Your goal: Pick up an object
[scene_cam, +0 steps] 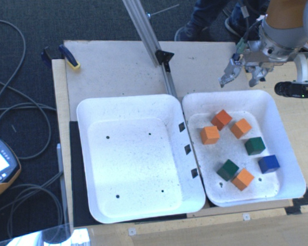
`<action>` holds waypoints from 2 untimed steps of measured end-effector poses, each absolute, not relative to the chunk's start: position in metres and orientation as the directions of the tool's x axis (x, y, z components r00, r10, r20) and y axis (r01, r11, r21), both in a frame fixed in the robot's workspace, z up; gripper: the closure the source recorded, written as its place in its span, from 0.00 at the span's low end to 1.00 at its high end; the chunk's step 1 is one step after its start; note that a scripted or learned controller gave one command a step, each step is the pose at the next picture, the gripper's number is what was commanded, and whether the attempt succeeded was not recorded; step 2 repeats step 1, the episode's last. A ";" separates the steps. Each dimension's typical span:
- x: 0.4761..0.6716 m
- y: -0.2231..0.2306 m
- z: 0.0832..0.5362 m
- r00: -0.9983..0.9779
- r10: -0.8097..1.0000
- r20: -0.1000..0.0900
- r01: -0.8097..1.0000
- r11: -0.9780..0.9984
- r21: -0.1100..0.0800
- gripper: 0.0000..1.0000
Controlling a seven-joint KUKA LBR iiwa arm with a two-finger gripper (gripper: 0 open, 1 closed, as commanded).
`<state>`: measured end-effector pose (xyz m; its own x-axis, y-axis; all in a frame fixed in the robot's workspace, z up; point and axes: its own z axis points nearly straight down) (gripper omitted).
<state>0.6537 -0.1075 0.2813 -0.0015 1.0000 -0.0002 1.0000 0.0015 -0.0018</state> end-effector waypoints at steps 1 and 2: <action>0.611 -0.119 0.198 0.002 1.000 0.002 1.000 -0.002 -0.012 0.00; 0.611 -0.119 0.198 0.002 1.000 0.002 1.000 -0.002 -0.012 0.00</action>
